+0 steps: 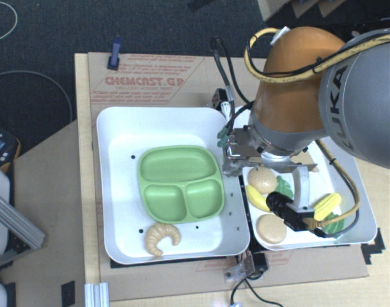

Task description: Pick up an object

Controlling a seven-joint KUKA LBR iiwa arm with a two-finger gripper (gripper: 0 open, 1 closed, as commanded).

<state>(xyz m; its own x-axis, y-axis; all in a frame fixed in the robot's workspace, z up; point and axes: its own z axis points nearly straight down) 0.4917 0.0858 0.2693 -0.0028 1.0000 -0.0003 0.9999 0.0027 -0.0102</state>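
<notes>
1. Over the right bin [367, 226], the grey arm [297, 88] with its orange band hangs low and hides much of that bin's floor.
2. Left bin [115, 171]: touching the right bin along one side.
3. Green plate [180, 183]: three compartments, lying flat in the middle of the left bin.
4. Gripper [266, 165]: under the wrist, just above the food pieces in the right bin; I cannot tell whether it is spread or clamped on anything.
5. Croissant [162, 237]: on the left bin's floor, just beside the plate's near edge.
6. Bun [269, 230]: at the right bin's near edge.
7. Pale round piece [263, 179]: below the gripper, touching a yellow piece [257, 200].
8. Corn cob [327, 204]: further right, tilted.
</notes>
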